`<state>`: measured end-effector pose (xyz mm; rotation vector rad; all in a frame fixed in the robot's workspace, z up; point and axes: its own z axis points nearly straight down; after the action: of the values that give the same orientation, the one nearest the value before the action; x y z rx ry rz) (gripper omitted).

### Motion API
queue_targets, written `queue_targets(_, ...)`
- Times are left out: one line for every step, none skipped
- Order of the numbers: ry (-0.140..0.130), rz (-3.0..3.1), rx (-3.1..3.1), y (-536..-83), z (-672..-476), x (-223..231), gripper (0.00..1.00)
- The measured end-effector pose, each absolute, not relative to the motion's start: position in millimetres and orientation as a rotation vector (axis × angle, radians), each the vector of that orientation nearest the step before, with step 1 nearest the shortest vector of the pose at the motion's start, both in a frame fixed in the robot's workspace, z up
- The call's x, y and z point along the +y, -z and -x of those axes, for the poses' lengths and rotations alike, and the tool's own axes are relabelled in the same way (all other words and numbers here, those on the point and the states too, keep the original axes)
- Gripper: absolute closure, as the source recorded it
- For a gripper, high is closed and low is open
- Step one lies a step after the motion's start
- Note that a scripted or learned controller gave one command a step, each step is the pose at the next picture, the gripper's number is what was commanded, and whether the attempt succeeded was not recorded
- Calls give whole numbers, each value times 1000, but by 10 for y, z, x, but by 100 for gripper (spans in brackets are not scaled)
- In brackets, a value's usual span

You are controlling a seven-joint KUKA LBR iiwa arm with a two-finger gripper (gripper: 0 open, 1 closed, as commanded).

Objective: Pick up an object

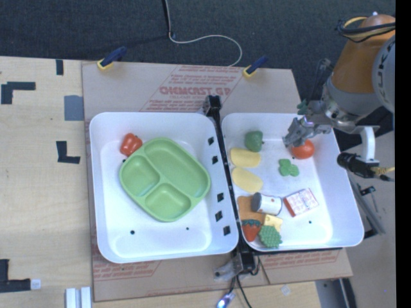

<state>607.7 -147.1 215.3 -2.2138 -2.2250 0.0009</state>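
Observation:
My gripper hangs over the far right part of the right bin, its tip right beside a red tomato. Whether it touches the tomato is unclear. The right bin also holds a dark green pepper, two yellow pieces, a small green broccoli piece, a red and white carton, a white cup, and orange, red and green toys near the front. In the left bin lie a green divided plate and a red pepper.
A black divider with clips runs between the bins. The bins rest on a cardboard sheet held by blue and yellow clamps. A white cable loops across the dark floor behind.

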Motion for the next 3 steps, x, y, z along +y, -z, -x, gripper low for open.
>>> queue_targets(-1,2215,-2224,-2185,-5754,-1049,100)
queue_targets(-1,2213,-2225,-2132,-5597,-496,100)
queue_targets(-1,2219,-2222,-2245,-5495,-501,100)
